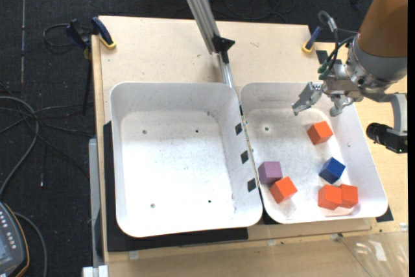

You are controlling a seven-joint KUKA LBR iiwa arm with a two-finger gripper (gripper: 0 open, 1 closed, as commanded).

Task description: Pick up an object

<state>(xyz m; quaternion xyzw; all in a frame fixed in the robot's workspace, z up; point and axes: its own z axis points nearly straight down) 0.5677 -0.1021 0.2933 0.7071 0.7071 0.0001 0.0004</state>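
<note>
The right bin (279,115) holds several blocks. An orange block (319,133) lies near its far right. A purple block (270,171) and an orange block (283,189) sit side by side toward the front left. A blue block (332,169) lies at the right, with two orange blocks (337,196) touching each other in the front right corner. My gripper (322,102) hangs open above the bin's back right part, just beyond the far orange block, with nothing between its fingers.
The left bin (123,139) stands beside the right one, the two rims meeting in the middle. A slanted metal rod (198,3) crosses the bench's back. Yellow-tipped clamps (104,34) grip the bench's back corners.
</note>
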